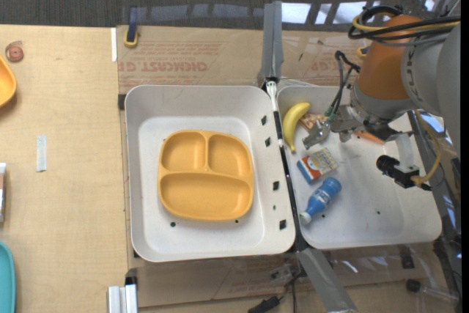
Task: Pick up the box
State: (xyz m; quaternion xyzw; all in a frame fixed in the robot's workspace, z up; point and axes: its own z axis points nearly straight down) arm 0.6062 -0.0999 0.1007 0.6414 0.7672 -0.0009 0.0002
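Within the right bin (381, 227), the box (318, 163), small and printed in white, red and blue, lies flat on the floor near the bin's left wall, its long axis running diagonally from lower left to upper right. Just above it sits the gripper (320, 133), lowered over the bin's upper left part; whether its fingers are open or closed cannot be told. A banana (294, 124) lies left of the gripper, curved along the bin's left wall. A blue bottle (320, 199) with a white cap rests below the box, cap toward the lower left, apart from it. The left bin (139, 179) carries an orange divided plate (207, 175) at its centre. Both bins stand on the bench (58, 179).
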